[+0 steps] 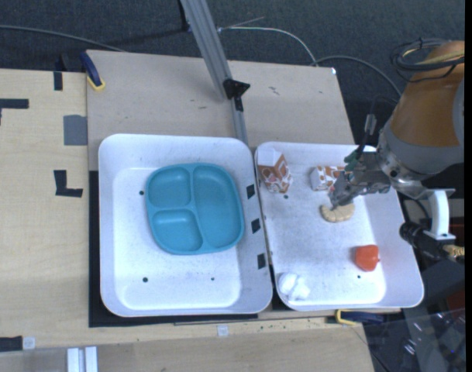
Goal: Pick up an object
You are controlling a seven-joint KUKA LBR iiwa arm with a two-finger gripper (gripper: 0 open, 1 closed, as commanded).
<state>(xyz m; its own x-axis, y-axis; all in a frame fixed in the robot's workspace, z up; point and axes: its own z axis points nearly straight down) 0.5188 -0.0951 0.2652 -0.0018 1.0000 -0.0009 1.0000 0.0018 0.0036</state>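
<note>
Looking at the right-hand white bin [391, 285], I see a flat tan cookie-like piece [337, 212] in its middle, directly under the dark two-finger gripper [346, 193]. I cannot tell its opening. Near right lies a red block [366, 257]; the left bin [119, 285] holds a blue divided plate [194, 208].

Plate [194, 208] in left bin [119, 231]

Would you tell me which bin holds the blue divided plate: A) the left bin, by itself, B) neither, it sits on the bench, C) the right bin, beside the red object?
A: the blue divided plate lies inside the left bin, while the red object sits in the right bin.
</note>
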